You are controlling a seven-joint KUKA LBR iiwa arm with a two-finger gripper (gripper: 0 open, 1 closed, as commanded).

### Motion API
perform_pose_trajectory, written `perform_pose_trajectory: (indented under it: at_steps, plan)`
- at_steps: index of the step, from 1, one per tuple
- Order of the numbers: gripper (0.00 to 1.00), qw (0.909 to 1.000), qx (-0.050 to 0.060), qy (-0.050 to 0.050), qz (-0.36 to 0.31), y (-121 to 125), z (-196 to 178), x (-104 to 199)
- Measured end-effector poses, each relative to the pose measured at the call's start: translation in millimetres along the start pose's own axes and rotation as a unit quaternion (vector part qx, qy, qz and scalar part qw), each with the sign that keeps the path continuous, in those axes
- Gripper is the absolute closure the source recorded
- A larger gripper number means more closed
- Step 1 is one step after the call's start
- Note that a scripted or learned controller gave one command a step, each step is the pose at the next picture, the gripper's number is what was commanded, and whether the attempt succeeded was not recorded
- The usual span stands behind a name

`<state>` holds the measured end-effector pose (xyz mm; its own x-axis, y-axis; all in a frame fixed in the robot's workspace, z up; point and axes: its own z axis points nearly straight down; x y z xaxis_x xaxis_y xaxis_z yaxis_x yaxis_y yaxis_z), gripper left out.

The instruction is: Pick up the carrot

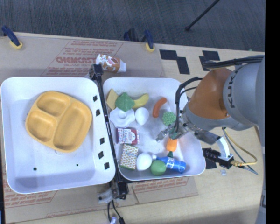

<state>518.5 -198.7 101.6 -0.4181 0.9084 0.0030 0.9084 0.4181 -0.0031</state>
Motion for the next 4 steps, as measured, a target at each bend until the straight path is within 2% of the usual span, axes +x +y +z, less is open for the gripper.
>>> perform_pose_trajectory:
  at_steps: [1, 2, 3, 4]
  plan:
    - [1.0, 0.9944, 0.0, 0.0, 0.106, -23, -66, 46]
    - [1.0, 0.9751, -0.001, -0.001, 0.222, 16, -108, 106]
    - [0.0, 0.9751, -0.001, -0.001, 0.222, 16, -108, 105]
    - [0.0, 0.9923, 0.0, 0.0, 0.124, -14, 4, 29]
